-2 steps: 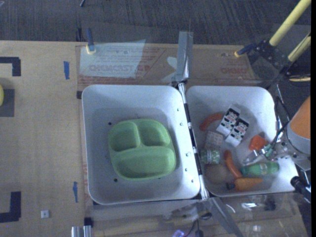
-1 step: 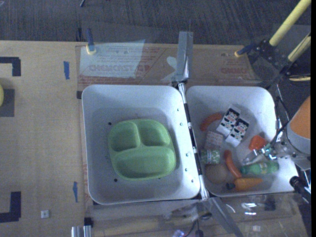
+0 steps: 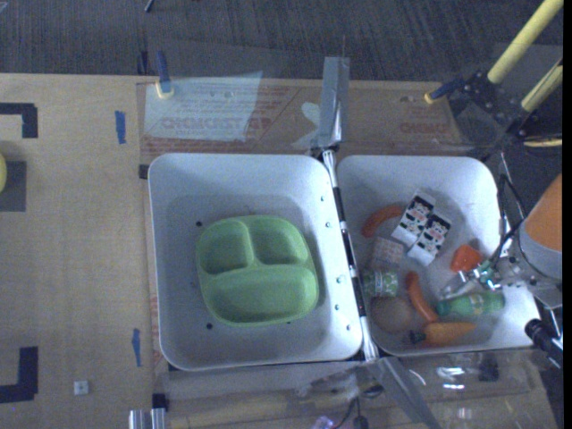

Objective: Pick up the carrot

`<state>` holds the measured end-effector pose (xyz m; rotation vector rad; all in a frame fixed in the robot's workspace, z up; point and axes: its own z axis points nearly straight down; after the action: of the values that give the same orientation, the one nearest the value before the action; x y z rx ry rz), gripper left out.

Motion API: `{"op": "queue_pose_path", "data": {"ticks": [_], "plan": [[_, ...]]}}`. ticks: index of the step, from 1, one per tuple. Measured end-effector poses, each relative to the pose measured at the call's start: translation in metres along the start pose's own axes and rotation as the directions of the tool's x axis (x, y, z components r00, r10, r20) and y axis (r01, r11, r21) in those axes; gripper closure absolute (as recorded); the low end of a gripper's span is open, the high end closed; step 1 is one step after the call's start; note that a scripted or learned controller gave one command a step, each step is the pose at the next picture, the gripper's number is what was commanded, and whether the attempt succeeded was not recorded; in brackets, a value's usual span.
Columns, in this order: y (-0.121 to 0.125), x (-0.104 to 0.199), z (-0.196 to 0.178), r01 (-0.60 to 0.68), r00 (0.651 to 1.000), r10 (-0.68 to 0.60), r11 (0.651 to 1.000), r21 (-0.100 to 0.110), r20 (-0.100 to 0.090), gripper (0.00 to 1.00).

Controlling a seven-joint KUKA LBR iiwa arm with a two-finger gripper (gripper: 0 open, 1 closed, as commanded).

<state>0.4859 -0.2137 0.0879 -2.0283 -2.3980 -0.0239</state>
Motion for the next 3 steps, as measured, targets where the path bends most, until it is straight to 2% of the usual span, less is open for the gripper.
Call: {"op": "queue_pose_path", "data": {"ticks": [3], "plan": [[0.0000, 0.0000, 0.0000, -0.007, 1.000, 0.007, 1.000, -0.001, 0.000, 0.00]]}}
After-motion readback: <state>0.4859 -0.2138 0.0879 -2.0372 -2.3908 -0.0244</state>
